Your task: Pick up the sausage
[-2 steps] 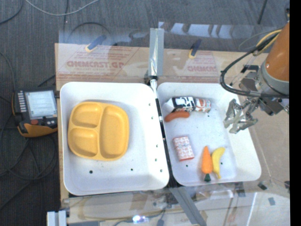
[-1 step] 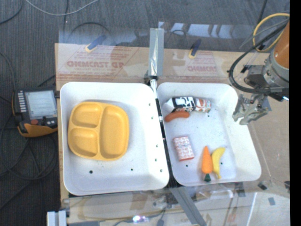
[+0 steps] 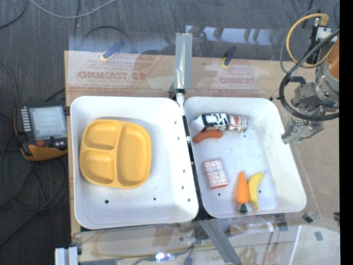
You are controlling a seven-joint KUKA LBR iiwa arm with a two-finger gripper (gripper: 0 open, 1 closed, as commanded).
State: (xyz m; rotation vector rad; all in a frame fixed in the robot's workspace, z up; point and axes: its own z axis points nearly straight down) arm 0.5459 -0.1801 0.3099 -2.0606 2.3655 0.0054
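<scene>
Carrot [image 3: 242, 190] lies well apart from the curved reddish-orange sausage [image 3: 207, 136].

From my seat I read one clear word, "CHEMCAST", printed in faded red on the brown paper sheet [image 3: 127, 73] that covers the tabletop behind the left bin; a short word follows it, perhaps "GP", though the glare makes me unsure. The same red print repeats on the sheet behind the right bin [image 3: 238, 79], where I make out the shape of the line but not its letters. The black and white packet [image 3: 223, 121] in the right bin bears markings too small for me to read. The pink packet [image 3: 214, 173] shows a printed pattern, not legible. The handheld pendant [image 3: 43, 125] has a lit screen; its content is unreadable.
</scene>
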